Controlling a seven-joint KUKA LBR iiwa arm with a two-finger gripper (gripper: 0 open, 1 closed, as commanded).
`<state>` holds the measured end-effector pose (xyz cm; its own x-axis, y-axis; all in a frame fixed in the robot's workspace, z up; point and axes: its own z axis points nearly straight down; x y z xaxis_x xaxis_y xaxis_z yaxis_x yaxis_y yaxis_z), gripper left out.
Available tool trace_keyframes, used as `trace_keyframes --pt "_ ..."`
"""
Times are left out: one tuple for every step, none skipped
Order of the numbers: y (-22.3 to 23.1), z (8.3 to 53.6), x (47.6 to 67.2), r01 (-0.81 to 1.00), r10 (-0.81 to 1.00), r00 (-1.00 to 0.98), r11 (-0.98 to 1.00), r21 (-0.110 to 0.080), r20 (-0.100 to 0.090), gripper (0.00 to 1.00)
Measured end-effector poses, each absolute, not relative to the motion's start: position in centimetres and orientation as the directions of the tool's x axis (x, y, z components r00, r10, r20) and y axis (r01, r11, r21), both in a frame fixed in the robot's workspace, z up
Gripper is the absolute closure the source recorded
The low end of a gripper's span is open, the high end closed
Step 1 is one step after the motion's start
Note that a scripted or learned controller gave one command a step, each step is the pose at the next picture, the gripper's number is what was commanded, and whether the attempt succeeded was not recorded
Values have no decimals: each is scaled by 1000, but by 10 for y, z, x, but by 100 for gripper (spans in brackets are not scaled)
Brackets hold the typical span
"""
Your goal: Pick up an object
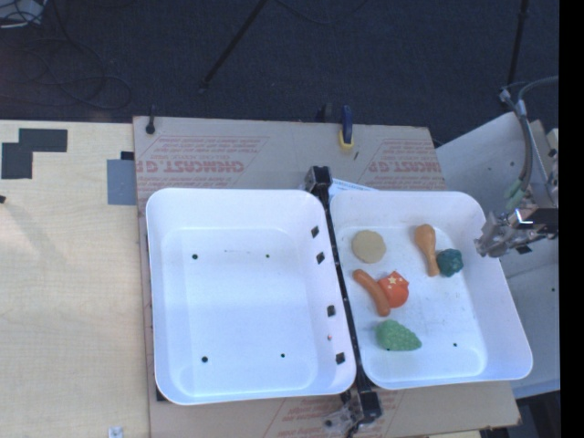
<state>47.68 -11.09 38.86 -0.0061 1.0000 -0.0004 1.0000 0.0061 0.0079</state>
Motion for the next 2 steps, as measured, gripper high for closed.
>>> trace_keyframes --pt "-150 179 472 1000 1000 3 -3 -18 4 100" --pt "-89 235 536 1000 1000 -8 8 4 1 100"
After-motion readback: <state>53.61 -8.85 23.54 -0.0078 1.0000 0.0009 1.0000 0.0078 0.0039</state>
